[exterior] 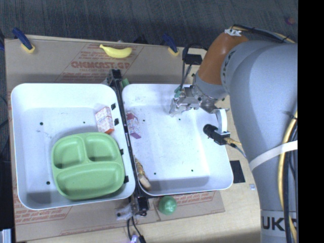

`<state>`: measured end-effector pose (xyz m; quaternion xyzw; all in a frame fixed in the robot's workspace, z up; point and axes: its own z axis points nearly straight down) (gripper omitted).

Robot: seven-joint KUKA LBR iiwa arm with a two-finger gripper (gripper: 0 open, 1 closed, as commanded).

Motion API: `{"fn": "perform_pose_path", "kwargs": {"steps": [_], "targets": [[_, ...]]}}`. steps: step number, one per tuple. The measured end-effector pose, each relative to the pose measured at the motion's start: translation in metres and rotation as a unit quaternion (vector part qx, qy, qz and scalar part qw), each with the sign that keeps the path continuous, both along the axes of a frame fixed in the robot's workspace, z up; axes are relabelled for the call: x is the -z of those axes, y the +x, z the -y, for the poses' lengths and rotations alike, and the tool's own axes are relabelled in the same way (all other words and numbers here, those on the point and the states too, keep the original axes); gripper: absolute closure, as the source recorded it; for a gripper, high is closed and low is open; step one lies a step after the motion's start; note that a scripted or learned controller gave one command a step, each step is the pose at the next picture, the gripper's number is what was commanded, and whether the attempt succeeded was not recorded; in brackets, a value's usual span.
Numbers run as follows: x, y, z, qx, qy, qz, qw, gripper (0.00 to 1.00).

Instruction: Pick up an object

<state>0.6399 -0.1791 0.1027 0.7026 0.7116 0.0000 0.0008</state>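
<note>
Two white bins sit side by side on a cardboard-covered bench. The left bin (30, 135) holds a green divided tray (88, 163) low in the middle and a small red-and-white carton (104, 119) just above the tray's upper right corner, near the divider. The right bin (202, 173) has a small pinkish wrapped item (133, 124) at its left wall and a tan object (141, 176) wedged at the lower left corner by the divider; which is the target is unclear. A yellow banana (116, 50) lies on the cardboard above the bins, a green ball (167, 204) below the right bin, and blue clamps (24, 39) at the board's top edge. The grey arm with its orange band (215, 54) comes in from the right, covering the right bin's upper right corner. The gripper (178, 107) sits low in the upper part of the right bin, well apart from both small items; nothing visible between its fingers, can't tell how wide they are.
</note>
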Motion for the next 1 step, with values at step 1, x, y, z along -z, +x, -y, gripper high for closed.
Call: {"fn": "perform_pose_path", "kwargs": {"steps": [1], "targets": [[-0.1319,-0.0592,-0.0088,0.004,-0.0003,0.002,1.0,1.0]]}}
